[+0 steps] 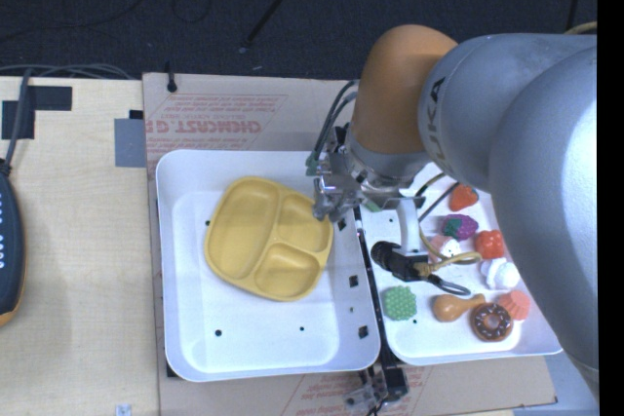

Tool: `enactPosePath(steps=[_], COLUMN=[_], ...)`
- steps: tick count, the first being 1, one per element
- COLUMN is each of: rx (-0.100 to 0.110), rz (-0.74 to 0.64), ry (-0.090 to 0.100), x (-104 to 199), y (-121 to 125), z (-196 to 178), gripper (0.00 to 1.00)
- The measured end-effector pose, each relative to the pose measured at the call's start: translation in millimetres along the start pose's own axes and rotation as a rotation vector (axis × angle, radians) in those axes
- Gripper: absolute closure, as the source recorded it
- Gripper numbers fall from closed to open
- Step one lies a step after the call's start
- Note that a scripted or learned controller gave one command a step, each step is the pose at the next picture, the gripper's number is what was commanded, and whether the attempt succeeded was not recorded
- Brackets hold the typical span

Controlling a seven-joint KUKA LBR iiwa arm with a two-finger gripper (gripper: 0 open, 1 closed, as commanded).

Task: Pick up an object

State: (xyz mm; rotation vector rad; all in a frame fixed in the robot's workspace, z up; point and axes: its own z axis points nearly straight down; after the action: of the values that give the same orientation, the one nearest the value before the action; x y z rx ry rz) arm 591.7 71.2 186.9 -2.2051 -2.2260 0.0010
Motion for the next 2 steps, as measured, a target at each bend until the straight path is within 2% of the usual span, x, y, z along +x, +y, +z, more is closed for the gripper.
enactPosePath(steps=[1, 2], rx=[-0.011, -0.021], rz=[0.004, 0.008], ry=[-0.002, -0.001], x=[61.2, 70.9], y=[16.5, 13.5], z=[-66.8, -206.1], gripper=[1.00, 1.00])
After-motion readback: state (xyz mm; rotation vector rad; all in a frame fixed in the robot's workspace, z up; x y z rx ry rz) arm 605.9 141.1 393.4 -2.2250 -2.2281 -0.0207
